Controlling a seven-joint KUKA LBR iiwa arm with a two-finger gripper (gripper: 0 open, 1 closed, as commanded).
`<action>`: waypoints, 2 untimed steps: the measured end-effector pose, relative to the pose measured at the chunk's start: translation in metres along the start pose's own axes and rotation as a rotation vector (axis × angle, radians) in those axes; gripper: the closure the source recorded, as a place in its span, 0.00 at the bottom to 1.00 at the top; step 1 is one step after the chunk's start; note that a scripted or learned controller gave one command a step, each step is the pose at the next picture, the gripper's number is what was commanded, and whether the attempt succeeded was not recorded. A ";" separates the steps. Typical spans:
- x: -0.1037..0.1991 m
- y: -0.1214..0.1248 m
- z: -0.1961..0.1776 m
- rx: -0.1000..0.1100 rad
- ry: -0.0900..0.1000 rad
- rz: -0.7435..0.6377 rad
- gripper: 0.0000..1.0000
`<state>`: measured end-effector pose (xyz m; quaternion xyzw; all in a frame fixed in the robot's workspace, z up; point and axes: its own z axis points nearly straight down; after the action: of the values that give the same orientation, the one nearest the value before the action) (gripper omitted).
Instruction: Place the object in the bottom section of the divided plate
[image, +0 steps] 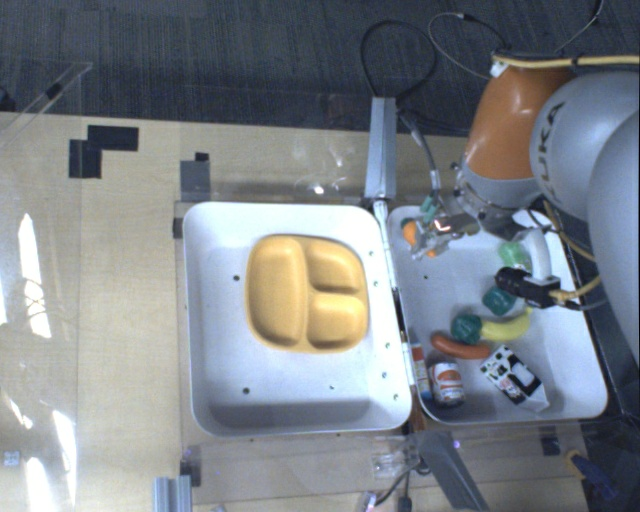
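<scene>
A yellow divided plate lies in the left white bin. It has one long section on its left and two smaller sections on its right. My gripper hangs low over the far left corner of the right bin, apart from the plate. A small orange object lies right beside the gripper, partly hidden by it. Whether the gripper holds it is unclear.
The right bin also holds a green item, two teal pieces, a yellow banana, a red sausage, a small can and a black-and-white box. A metal divider stands between the bins.
</scene>
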<state>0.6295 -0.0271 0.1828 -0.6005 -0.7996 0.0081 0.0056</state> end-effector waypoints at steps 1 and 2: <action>0.070 0.023 -0.003 -0.024 -0.001 -0.089 1.00; 0.113 0.017 -0.003 -0.025 -0.007 -0.573 1.00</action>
<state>0.6148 0.0860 0.1857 -0.3499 -0.9368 -0.0019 -0.0025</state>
